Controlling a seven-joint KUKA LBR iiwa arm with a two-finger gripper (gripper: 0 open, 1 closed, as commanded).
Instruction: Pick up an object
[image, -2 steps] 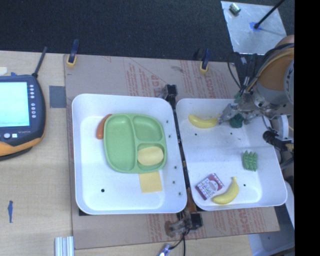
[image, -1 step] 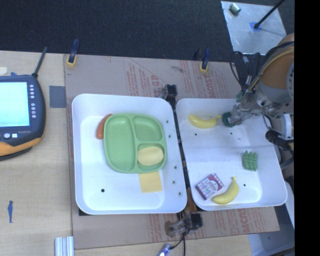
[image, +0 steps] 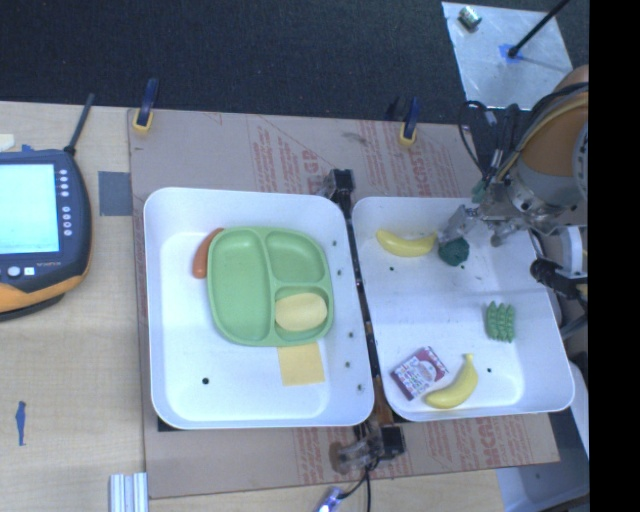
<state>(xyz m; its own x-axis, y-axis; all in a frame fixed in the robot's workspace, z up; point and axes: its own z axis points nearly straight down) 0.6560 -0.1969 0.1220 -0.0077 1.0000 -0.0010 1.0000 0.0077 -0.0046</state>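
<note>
Two shallow white bins sit side by side on the table (image: 80, 340), which is covered under them by a brown cardboard sheet (image: 250, 150). In the left bin (image: 170, 300) lies a green plastic tray with three compartments (image: 268, 285); a pale yellow rounded piece (image: 301, 311) rests in its lower right compartment, a flat yellow square (image: 302, 364) lies just below the tray, and an orange-red oblong thing (image: 201, 254) peeks out from under the tray's left edge. The right bin (image: 520, 395) holds a yellow plastic banana (image: 405, 243) near its upper left corner, a small dark green round object (image: 454, 251) just beside that banana's right end, a green knobbly block (image: 500, 321) toward the right wall, a small red and white packet (image: 419, 371) near the front, and a second yellow banana (image: 453, 385) touching the packet's right side. The grey arm with its orange band (image: 555, 140) reaches in from the right, and its pincer (image: 470, 222) hovers low over the upper part of the right bin, directly above the dark green round object. Whether the pincer is released or clenched cannot be told, and no object can be seen between it. A handheld control pendant with a pale screen (image: 30, 225) lies on the table at far left.
</note>
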